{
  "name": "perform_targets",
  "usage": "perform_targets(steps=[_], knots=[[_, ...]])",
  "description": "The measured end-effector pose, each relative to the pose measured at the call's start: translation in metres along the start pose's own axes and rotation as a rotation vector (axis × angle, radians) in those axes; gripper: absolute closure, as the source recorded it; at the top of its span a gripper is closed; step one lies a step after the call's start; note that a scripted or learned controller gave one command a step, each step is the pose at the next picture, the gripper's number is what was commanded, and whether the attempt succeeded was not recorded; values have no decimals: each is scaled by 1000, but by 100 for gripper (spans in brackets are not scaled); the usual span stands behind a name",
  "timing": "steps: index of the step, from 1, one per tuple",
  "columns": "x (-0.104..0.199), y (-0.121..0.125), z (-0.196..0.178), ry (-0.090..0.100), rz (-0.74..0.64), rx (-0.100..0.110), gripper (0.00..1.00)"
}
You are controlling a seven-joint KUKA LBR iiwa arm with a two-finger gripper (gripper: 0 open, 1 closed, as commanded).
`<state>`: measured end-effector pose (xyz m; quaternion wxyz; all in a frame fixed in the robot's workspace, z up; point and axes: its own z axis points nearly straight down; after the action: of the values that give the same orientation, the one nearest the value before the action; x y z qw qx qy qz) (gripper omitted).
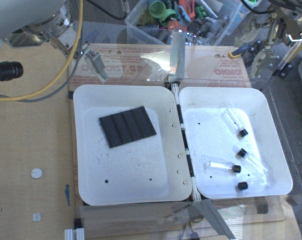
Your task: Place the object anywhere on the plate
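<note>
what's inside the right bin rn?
Inside the right bin: four clear vials with black caps, lying loose on the bin floor toward its right half. Their clear bodies nearly vanish against the white, so any contents can't be seen.

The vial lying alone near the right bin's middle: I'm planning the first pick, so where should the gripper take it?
Grip the vial across its clear body, left of the black cap, coming straight down. It lies flat, pointing left-right, so fingers probably close best across its narrow width.

Dark ribbed plate [127, 126] lies flat in left bin [91, 184], toward far-left corner. Four clear vials, seemingly black-capped [234, 149], scattered along right bin [201, 184] right side.
</note>
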<state>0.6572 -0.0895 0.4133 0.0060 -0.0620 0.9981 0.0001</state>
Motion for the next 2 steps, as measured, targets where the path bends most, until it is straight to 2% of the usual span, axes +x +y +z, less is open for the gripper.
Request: perform_targets(steps=[1,2], knots=[[0,0,0,0,0,0,0],[-14,26,-24,-2,-717,-1,0]])
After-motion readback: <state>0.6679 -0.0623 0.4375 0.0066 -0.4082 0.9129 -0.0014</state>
